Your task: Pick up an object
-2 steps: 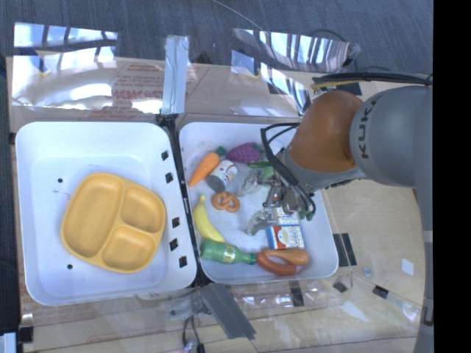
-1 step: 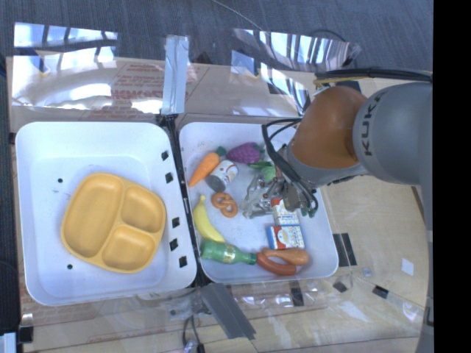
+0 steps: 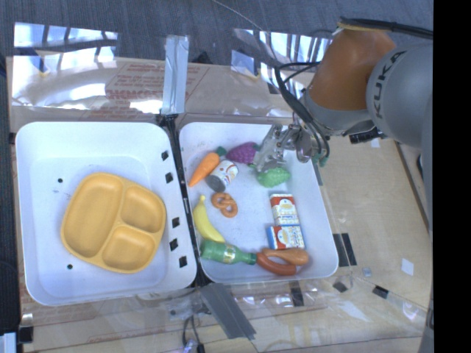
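Hovering near the right bin's [image 3: 324, 219] far edge, the pincer [image 3: 271, 153] overlaps green broccoli [image 3: 274, 175].

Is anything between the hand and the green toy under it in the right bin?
Nothing visible. The hand sits right over the green toy, with the purple toy close beside on the camera's left.
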Robot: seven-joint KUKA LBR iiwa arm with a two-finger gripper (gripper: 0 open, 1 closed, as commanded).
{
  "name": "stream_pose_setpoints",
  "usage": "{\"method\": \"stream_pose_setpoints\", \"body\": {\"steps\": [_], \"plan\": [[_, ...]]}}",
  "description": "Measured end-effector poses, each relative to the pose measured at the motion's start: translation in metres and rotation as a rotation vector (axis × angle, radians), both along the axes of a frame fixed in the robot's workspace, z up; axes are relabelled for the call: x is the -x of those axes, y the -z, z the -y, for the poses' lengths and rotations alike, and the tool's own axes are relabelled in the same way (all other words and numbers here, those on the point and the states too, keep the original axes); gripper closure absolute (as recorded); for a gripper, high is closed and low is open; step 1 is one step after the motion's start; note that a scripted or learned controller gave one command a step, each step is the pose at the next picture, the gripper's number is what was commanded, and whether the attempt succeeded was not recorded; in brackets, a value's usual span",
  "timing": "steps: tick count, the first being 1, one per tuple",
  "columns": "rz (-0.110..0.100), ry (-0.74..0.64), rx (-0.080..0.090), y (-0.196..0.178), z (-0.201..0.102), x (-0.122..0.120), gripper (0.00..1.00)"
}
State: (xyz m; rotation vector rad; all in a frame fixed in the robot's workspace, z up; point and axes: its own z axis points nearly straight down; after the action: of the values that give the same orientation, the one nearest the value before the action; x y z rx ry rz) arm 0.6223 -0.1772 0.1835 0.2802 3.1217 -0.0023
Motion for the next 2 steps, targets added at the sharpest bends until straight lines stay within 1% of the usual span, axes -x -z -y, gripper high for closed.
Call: {"method": "stream_pose_setpoints", "body": {"steps": [1, 2], "plan": [[-0.005, -0.441, 0.001, 0.0367, 0.0316, -0.0149, 1.00], [-0.004, -0.441, 0.001, 0.0361, 0.0316, -0.0152, 0.00]]}}
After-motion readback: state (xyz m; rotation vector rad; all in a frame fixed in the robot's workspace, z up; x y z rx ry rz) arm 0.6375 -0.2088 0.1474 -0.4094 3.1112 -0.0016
